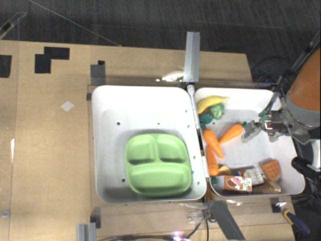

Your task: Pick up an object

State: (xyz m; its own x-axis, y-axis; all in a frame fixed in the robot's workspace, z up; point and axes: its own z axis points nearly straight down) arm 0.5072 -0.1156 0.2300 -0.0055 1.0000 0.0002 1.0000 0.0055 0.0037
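Nearest the camera, along the near wall of the right bin (299, 187), lies a small carton (244, 181) with a printed face, on its side, and just right of it a brown waffle-like piece (271, 168) that touches the carton's right end. Left of those, hard against the wall shared with the left bin (103, 134), an orange carrot (212, 142) lies lengthwise, with another orange piece (212, 164) just near of it. A second carrot (231, 133) lies tilted, its thick end pointing toward my gripper (252, 130). At the far left corner of this bin sit a yellow banana (210, 103) and, touching its near side, a small green vegetable (214, 112).

My gripper hangs over the middle of the right bin, reaching in from the right, with its tips just right of the tilted carrot's thick end. I cannot tell whether my fingers are parted or closed; the tips are small and blurred, and I see nothing clearly between them. My arm's orange band (307, 87) shows at the right edge, above the wrist.

Over in the left bin, a green divided tray (158, 163) with three compartments rests toward the near side, well apart from everything in the right bin.
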